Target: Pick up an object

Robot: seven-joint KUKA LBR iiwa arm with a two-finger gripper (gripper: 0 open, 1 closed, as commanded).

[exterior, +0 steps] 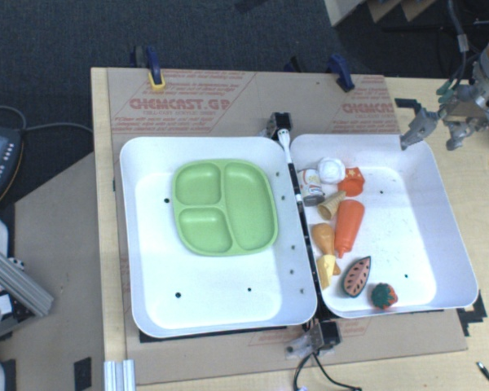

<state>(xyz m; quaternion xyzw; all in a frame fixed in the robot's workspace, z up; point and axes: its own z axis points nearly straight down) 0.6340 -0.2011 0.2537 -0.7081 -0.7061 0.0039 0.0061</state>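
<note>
The gripper [434, 133] hovered above the right bin's [440, 218] far rim, jaws spread and holding nothing. Toy foods, including an orange carrot [348, 224], lay along that bin's left side; a green divided plate [225, 206] occupied the left bin [147, 259].

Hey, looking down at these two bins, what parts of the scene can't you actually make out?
- The arm: cut off by the camera view's right edge; just the hand reaches in above the right bin.
- The small pale pieces beside the toy carrot: too small and crowded along the bin's left wall to identify.
- The dark device at the left: cropped by the left edge.
- The green tray: hides the left bin floor beneath it.
</note>
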